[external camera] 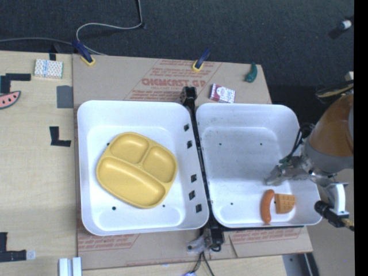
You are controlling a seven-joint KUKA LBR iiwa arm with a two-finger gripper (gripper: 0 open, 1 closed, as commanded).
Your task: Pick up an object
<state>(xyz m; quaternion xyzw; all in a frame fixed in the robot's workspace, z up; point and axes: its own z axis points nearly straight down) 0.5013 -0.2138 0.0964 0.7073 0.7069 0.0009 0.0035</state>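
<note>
The arm reaches in from three o'clock over the right bin [247,117]; its gripper [280,173], grip state unclear, hovers at twelve o'clock of the sausage [267,206]

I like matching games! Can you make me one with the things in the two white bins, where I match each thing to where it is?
Things:
1. yellow plate
2. sausage
3. orange block
4. gripper

Places:
A. right bin, just left of the orange block
B. left bin, in the middle
C. over the right bin, above the sausage in the picture
D. right bin, near its front right corner

Pairs: 1-B, 2-A, 3-D, 4-C
</note>
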